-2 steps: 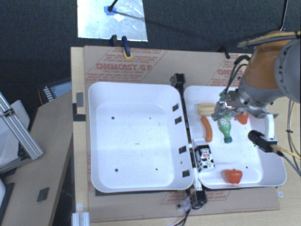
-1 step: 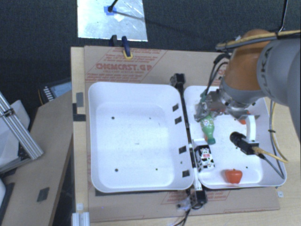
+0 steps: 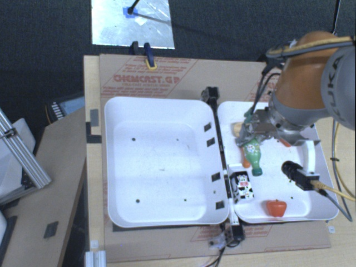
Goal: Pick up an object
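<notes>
My gripper [image 3: 250, 136] hangs low over the upper part of the right bin [image 3: 322, 204], with the grey and orange arm above it hiding that end of the bin. Just below the gripper a green bottle-shaped toy [image 3: 255, 157] lies on the floor, with a small orange piece [image 3: 245, 160] against its left side. I cannot tell whether the gripper touches the green toy. A pale yellowish thing [image 3: 238, 128] peeks out left of the gripper. A black-and-white patterned block [image 3: 241, 186] and a red-orange round toy [image 3: 276, 207] lie nearer the front.
The left bin [image 3: 119, 110] sits beside the right one, with a black divider [image 3: 218, 143] between them. A reddish bit [image 3: 285, 143] shows under the wrist. Both bins rest on a cardboard sheet [image 3: 167, 74].
</notes>
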`<control>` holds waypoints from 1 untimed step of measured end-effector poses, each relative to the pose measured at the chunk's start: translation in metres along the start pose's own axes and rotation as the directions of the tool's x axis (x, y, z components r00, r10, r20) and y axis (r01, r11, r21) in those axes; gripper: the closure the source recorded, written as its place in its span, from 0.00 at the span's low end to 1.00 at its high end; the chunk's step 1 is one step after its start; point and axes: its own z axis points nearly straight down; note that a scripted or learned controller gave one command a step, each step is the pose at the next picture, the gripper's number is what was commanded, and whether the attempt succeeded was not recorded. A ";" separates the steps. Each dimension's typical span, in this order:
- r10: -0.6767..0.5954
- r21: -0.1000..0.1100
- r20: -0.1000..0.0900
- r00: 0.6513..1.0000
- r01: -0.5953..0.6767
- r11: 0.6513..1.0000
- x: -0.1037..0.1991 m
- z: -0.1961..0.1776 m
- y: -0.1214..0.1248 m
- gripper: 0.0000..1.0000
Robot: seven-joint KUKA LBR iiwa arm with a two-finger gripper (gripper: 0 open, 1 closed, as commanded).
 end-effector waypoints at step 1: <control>-0.004 -0.005 -0.002 1.000 0.004 1.000 0.042 -0.063 -0.037 1.00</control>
